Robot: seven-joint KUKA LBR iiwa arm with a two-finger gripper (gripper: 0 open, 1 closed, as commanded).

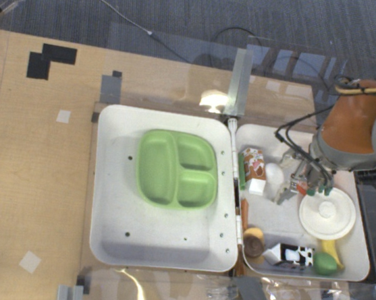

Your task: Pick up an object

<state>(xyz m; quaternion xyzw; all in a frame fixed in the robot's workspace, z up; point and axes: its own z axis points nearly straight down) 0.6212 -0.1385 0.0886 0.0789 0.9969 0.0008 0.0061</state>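
I'm hovering my gripper [297, 188] over the right bin [357, 265], one of two; I cannot tell its state. One carton [252, 166] is lying beside the divider, long axis running front-to-back.

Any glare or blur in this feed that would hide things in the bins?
Camera view: a bright glare patch sits on the bench just behind the bins, outside them; the green divided tray in the left bin is evenly lit and sharp; around the gripper in the right bin the small items look soft, hard to resolve.
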